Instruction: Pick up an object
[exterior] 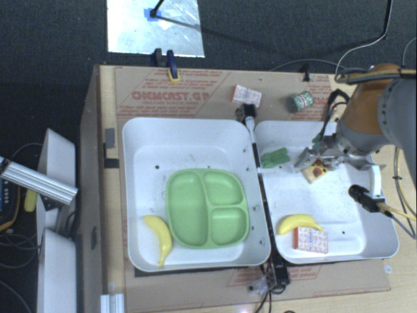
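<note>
Dark carpet surrounds a brown cardboard-covered tabletop [189,93] printed with red lettering, which carries two shallow white plastic bins side by side. In the left bin [189,135] lie a pale green sectioned plastic plate [207,207] and, just beside its lower left edge, a yellow toy banana [159,238]. The right bin [365,233] holds a small green block-like piece [275,157] near the dividing wall, a second yellow banana [299,223] toward the front, and a small flat red-and-white patterned box [310,239] just in front of that banana. A small green-labelled can [301,100] and a white paper tag [247,95] sit on the cardboard behind the bins, out of easy reach, probably just spare props.

The grey arm with its orange band [365,109] reaches in from the right and bends down so that the hand [317,161] sits low over the back part of the right bin. Directly at its tip is a small tan object with red marks [317,171], touching or nearly touching the metal parts. I cannot tell whether the hand is released or clenched, nor whether that tan piece is actually gripped or only lying beneath it on the bin floor. Judging by the low pose, this object looks like the chosen target, and the pick seems to be at the grasping stage, with lifting not yet done.
</note>
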`<move>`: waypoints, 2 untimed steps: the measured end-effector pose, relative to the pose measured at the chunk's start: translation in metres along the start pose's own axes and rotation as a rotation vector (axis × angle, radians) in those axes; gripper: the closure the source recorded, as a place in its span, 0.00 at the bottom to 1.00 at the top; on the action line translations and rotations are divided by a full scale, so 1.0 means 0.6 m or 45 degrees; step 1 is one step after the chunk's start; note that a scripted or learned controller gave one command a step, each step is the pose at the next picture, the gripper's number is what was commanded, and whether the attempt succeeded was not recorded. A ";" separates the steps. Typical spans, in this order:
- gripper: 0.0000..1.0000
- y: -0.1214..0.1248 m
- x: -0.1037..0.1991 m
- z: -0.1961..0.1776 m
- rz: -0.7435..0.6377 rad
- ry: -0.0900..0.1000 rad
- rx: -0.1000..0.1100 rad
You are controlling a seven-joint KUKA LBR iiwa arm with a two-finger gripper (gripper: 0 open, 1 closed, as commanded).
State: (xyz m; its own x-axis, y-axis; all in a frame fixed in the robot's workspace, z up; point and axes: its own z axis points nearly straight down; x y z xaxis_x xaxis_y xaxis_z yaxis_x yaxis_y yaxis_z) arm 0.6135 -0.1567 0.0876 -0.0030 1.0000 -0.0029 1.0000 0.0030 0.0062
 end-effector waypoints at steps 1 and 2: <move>1.00 0.003 0.000 -0.021 -0.003 -0.001 -0.008; 1.00 -0.040 -0.086 -0.164 0.003 -0.001 0.001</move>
State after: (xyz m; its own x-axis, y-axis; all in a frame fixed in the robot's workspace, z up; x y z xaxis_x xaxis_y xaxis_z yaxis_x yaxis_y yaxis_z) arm 0.5891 -0.2079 0.1859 -0.0010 1.0000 -0.0035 1.0000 0.0010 0.0051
